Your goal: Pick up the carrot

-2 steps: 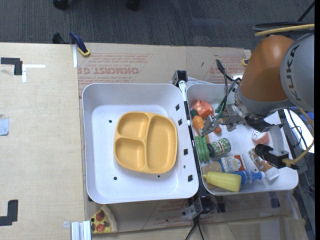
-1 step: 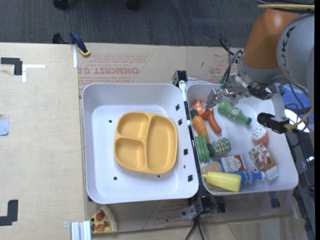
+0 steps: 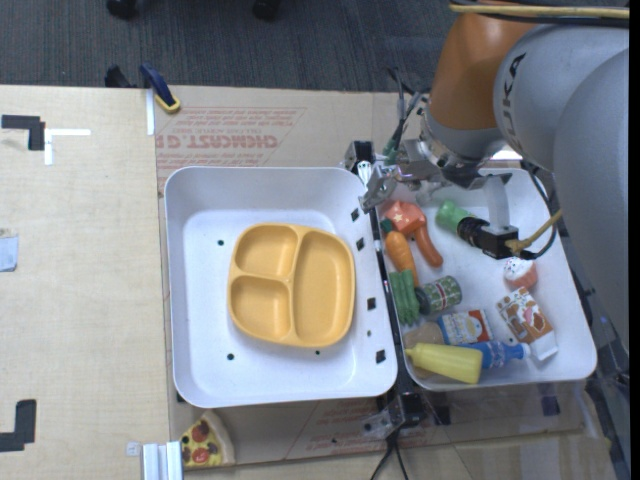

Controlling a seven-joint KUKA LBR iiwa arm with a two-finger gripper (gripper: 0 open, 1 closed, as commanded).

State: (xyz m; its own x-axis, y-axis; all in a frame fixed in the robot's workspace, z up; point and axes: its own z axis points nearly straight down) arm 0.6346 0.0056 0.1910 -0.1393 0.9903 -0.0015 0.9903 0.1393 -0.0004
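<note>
Sat in the right bin (image 3: 572, 298), near its top left corner: the carrot (image 3: 401, 249). Lay just at six o'clock from the end effector (image 3: 385, 181). Pointed from eleven to five o'clock. Could not tell the end effector's grip.

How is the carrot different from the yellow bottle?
The carrot is orange with a green top, while the yellow bottle is yellow all over. The carrot looks smaller and thinner than the bottle. The carrot lies pointing up and down the picture along the bin's left wall, while the bottle lies sideways along the near edge. Both lie flat in the right bin.
</note>
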